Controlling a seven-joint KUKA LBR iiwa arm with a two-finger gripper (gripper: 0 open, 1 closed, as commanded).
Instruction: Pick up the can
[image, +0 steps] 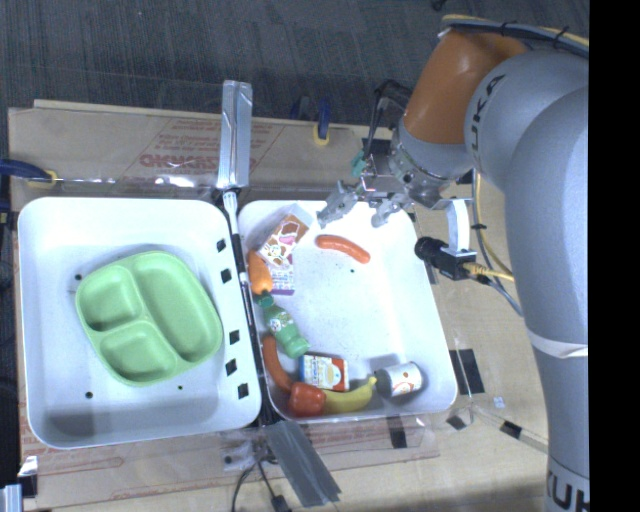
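Observation:
The can (400, 380) lies on its side in the front right corner of the right bin (425, 300), silver with a white and red label, its end against a banana (351, 397). My gripper (360, 211) hangs over the bin's far edge, well away from the can. Its fingers (334, 207) are spread open with nothing between them. An orange sausage (343, 247) lies just below the fingertips.
Along the right bin's left wall sit a snack carton (283, 250), a carrot (259, 272), a green bottle (284, 331), a juice box (322, 371) and a red pepper (307, 400). A green divided plate (150, 315) rests in the left bin (50, 240).

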